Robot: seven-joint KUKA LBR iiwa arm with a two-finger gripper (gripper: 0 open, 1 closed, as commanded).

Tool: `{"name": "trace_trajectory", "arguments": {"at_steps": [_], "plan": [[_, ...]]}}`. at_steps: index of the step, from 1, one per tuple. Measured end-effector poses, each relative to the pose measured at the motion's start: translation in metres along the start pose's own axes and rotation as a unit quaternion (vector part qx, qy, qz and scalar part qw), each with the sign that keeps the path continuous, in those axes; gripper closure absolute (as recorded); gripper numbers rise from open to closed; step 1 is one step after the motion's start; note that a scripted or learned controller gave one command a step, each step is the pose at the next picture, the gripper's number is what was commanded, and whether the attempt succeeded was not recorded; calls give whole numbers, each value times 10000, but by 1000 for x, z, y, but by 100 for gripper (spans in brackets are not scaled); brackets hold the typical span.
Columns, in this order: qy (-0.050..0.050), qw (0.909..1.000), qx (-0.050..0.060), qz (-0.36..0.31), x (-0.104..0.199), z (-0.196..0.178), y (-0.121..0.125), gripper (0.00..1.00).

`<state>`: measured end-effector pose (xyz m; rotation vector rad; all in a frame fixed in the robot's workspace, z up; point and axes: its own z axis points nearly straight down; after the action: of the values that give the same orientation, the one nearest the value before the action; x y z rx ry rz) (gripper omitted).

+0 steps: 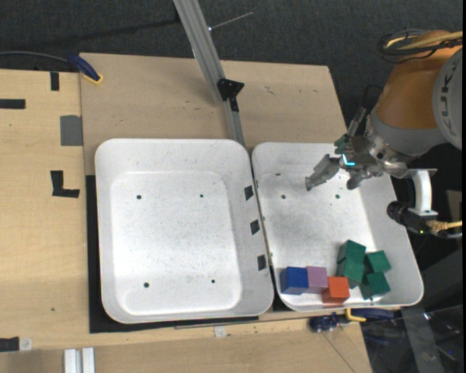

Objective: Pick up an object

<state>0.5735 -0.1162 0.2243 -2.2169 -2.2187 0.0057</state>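
Small plain blocks, blue (295,278), lilac (317,277), orange (338,287) and green (363,268), cluster in the right bin's (311,224) near corner, unlabelled. The gripper (338,176) hangs over the bin's far end, fingers spread, holding nothing.

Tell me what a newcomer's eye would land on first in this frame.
Probably the cluster of colored blocks in the near corner of the right bin: a blue block, a purple block, an orange block and a few green blocks. Next, the grey-and-orange arm reaching in from the right, its gripper over the far part of that bin, away from the blocks.
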Motion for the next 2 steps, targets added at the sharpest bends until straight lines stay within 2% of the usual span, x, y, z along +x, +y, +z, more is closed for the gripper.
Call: {"name": "trace_trajectory", "arguments": {"at_steps": [1,2], "plan": [[-4,10000,-23,-7,0,-3,1,0],[-4,10000,9,1,-3,62,0,0]]}}
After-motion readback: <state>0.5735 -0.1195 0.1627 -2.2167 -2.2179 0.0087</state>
